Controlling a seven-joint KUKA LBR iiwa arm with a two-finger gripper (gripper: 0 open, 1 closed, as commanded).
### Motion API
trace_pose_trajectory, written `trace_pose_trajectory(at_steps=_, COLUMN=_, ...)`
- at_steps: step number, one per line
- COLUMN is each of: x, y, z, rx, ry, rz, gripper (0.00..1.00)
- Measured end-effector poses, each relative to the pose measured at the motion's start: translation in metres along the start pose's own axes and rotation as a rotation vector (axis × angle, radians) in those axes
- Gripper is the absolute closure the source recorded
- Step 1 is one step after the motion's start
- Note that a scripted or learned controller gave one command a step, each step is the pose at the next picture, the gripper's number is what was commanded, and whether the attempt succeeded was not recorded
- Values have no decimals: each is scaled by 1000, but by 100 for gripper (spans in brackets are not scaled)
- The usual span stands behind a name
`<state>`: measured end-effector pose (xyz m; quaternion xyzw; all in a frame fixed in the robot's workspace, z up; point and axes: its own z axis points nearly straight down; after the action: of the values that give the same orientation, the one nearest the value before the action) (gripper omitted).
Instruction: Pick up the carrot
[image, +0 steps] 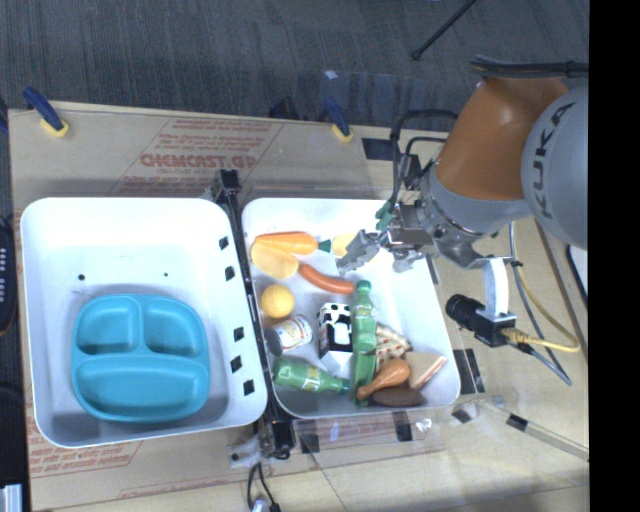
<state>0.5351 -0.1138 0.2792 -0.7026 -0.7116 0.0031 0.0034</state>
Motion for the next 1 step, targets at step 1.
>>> trace_pose_trajectory(at_steps=1, x=13, y=82, z=121, rx=6, ry=0, rz=-248, gripper=0)
